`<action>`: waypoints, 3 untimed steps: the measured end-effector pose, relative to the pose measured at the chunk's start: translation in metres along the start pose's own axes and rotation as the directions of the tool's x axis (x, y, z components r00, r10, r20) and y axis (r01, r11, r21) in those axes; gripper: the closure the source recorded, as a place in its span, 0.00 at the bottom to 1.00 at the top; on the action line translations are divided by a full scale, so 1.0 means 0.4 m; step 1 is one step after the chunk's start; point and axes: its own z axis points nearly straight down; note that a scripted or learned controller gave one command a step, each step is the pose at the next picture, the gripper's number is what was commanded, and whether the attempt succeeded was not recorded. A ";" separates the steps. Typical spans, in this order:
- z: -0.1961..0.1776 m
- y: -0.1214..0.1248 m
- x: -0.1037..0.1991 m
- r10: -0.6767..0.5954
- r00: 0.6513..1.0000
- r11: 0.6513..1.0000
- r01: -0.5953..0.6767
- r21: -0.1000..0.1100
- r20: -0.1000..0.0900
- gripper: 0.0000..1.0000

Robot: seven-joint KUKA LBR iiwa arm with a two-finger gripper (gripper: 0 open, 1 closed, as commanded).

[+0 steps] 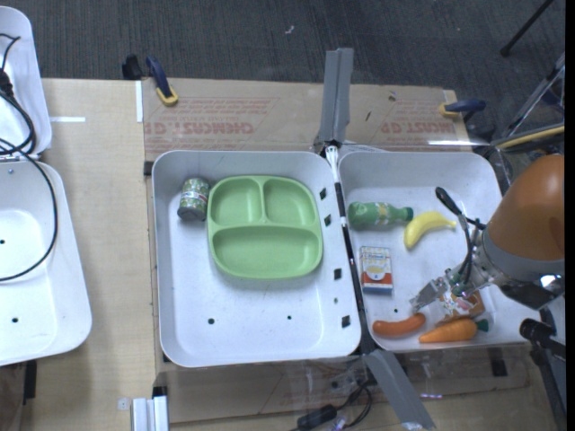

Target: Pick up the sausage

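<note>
The scene was evenly and softly lit from above, with only faint shadows. Left of the gripper [440,293], the white bin [175,268] looked bright, slightly washed out. Behind the gripper the dark floor [269,16] lost detail. The gripper itself was blurred and its fingers were hard to resolve.

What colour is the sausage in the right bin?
Reddish-orange, seen in the camera view: the sausage lies beside the carrot.
</note>
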 end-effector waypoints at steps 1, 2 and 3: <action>-0.001 0.048 0.112 0.003 1.000 1.000 -0.003 0.000 -0.001 0.00; -0.002 0.069 0.090 -0.134 0.991 0.991 0.134 -0.001 0.001 0.00; -0.251 0.094 0.215 -0.159 0.987 0.987 0.159 -0.001 0.001 0.00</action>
